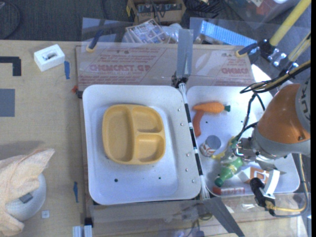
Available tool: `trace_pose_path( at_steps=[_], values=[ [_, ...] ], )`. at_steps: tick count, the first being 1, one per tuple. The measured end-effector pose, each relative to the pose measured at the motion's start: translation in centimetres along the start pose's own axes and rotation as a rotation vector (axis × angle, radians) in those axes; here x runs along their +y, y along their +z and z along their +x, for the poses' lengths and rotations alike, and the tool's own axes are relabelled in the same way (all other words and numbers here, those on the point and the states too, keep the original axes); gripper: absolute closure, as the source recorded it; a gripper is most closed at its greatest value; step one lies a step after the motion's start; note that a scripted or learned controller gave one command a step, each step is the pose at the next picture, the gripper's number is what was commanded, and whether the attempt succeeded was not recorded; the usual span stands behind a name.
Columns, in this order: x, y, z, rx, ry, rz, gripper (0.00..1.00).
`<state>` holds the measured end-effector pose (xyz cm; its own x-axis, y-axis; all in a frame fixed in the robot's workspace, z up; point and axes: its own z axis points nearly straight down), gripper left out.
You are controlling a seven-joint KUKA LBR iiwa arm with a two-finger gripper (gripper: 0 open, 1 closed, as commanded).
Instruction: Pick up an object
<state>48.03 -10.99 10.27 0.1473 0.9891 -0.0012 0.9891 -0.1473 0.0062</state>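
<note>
Fingers tucked beneath the wrist housing, so cannot tell whether parted or closed. Gripper (245,154) low over the right bin (219,125), reaching in from the right under the grey arm (276,144) and its orange band (282,118). Seems to touch nothing for certain. Nearest to it, a green bottle (229,171), lying tilted on the bin floor just below and left of the gripper; contact between the two impossible to judge. Around the bottle, a yellow piece (217,155) just above it, a small grey round thing (213,142) beyond that, and a red-and-white tube (232,190) lying flat along the near wall. Farther back in the same bin, a carrot (210,107) on its side, green end to the right, with a second orange piece (196,125) close by the dividing wall. In the left bin (94,147), a yellow divided plate (133,133), flat and roughly centred. On the table (39,112), well apart from both bins, a small white box (49,57) at the back and a pale orange cloth (22,174) at the near left.
</note>
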Motion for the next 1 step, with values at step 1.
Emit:
trace_pose_path(
  at_steps=[1],
  values=[
    [0.97,-10.53,5.03,0.001,-0.008,0.007,1.00]
  ],
)
